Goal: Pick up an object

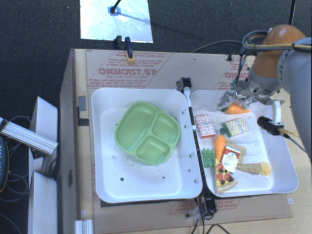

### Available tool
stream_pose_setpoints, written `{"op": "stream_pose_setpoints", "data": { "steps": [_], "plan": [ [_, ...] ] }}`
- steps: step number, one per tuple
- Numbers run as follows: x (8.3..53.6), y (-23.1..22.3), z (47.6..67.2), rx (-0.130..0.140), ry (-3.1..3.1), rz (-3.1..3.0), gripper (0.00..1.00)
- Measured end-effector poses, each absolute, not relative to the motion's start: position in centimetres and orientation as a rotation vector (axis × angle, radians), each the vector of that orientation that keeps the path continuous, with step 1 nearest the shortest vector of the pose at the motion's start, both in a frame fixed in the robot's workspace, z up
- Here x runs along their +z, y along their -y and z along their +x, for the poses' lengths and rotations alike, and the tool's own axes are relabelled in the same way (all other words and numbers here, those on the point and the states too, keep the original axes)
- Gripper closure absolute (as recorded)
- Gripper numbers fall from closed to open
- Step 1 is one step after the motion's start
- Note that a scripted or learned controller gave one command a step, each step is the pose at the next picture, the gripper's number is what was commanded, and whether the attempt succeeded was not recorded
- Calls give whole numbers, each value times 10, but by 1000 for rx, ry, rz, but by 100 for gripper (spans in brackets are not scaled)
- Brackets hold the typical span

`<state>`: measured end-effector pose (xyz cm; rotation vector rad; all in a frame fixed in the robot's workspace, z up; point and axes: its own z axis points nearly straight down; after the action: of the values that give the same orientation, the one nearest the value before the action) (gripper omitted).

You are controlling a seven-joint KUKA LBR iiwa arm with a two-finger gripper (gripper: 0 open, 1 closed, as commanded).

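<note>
The pincer sits low over a small orange piece in the right bin; whether it grips I cannot tell. Judging by that, the grasp step is in hand. Next comes a straight lift, if the piece is caught.

I see dark carpet all round the bench — a pale, shiny sheet lies on it at the top. The bench top is brown board with red print, and white framing stands at the left.

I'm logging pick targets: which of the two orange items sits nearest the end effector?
The small orange piece at the right bin's far edge, directly beneath the end effector. The carrot lies mid-bin, farther away.
</note>
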<state>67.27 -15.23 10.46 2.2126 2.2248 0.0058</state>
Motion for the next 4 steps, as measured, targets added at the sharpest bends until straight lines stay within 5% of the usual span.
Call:
{"op": "stream_pose_setpoints", "data": {
  "steps": [1,2,3,4],
  "plan": [
    [187,69,642,8,-2225,2212,100],
    [185,70,641,3,-2224,2216,0],
    [100,127,671,15,-2220,2206,0],
    [94,141,675,25,-2219,2204,0]
  ]
}}
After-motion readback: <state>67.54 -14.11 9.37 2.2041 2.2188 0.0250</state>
